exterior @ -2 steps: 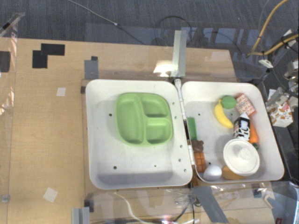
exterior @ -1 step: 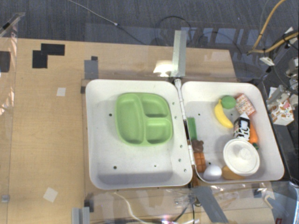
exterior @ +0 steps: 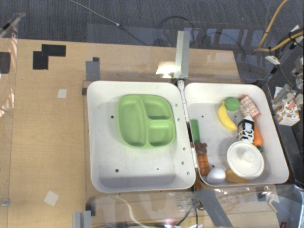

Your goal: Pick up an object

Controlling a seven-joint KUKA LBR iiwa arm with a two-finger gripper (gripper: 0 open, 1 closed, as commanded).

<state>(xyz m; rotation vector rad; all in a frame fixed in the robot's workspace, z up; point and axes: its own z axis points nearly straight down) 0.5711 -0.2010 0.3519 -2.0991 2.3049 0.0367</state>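
We look down on a wooden counter (exterior: pixel 47 141) that carries two shallow white bins side by side. The left bin (exterior: pixel 102 170) holds a green divided plate (exterior: pixel 145 121), which lies flat a little toward the bin's far side, with three compartments facing up.

The right bin (exterior: pixel 204 103) holds all the small things, and they crowd its right and near parts. A yellow banana (exterior: pixel 226 118) lies toward the far right corner, with a green round thing (exterior: pixel 232 103) touching its upper end. Just beside these, against the right wall, we see a small red and white packet (exterior: pixel 249 107). Below it stands a black and white carton (exterior: pixel 245 129), with an orange carrot-like piece (exterior: pixel 257 138) at its right side. A white bowl (exterior: pixel 245 158) sits near the right front corner, touching the carton's lower end. A tan rounded piece (exterior: pixel 233 176) shows under the bowl's near rim. At the near edge lies a white egg (exterior: pixel 216 175). Along the left wall of this bin we see a green stick (exterior: pixel 194 129), then a brown lump (exterior: pixel 202 148), then an orange waffle-patterned piece (exterior: pixel 203 164) just above the egg.

As for the pincer, we cannot tell its state.
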